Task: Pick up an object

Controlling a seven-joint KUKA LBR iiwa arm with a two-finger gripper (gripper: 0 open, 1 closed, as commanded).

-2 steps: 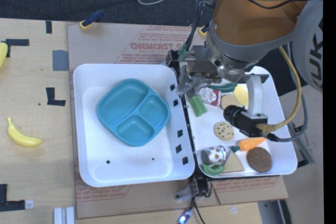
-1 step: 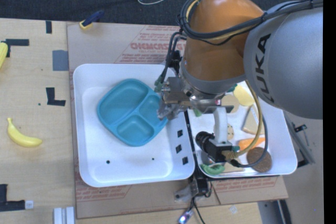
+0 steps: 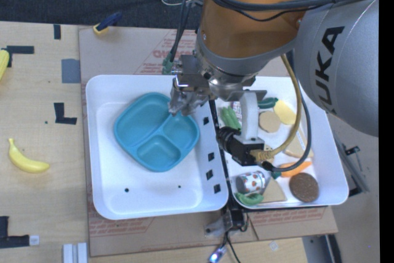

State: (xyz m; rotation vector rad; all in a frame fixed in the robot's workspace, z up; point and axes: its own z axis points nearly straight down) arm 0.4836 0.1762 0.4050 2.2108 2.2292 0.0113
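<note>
One light-blue divided plastic plate (image 3: 156, 137) lies in the left white bin (image 3: 101, 151), frame centre. The gripper (image 3: 182, 101) sits at its upper-right rim; its closure cannot be determined. Nothing appears lifted; the pick remains outstanding.

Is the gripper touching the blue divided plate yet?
Cannot tell. In the camera view the gripper overlaps the blue plate's upper right rim, but no contact or gap shows plainly.

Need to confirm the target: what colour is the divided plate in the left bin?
Light blue, a plain divided plate, clearest in the camera view.
</note>
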